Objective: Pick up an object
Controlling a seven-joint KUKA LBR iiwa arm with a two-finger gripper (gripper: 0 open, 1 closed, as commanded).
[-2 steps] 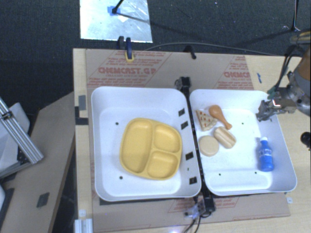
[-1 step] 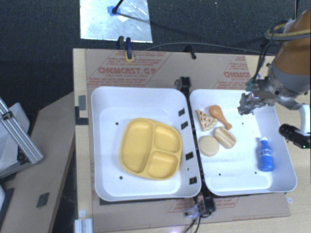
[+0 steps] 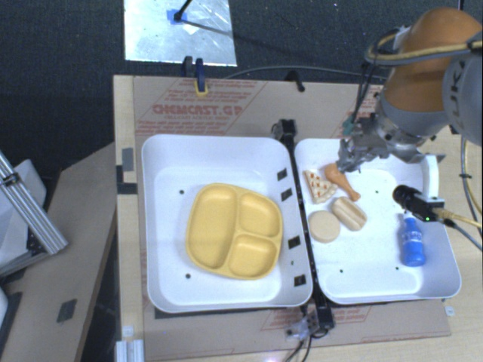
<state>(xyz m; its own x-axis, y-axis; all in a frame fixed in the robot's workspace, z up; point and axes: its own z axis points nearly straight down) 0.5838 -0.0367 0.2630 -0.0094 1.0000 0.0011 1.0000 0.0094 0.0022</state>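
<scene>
So the gripper [image 3: 352, 159] hangs low over the far end of the right white plastic bin [image 3: 377, 285], and honestly I can't tell how it's set. Right beneath and just toward the near side lies the orange toy drumstick [image 3: 342, 182], its long axis slanting from the gripper down toward the tan toy bread roll [image 3: 349, 213]. The yellow divided plate [image 3: 234, 231] sits well apart in the left bin.

bins 2 [image 3: 219, 145] | yellow tray 1 [image 3: 234, 230] | food pieces 4 [image 3: 349, 213] | blue bottle 1 [image 3: 413, 241]
</scene>
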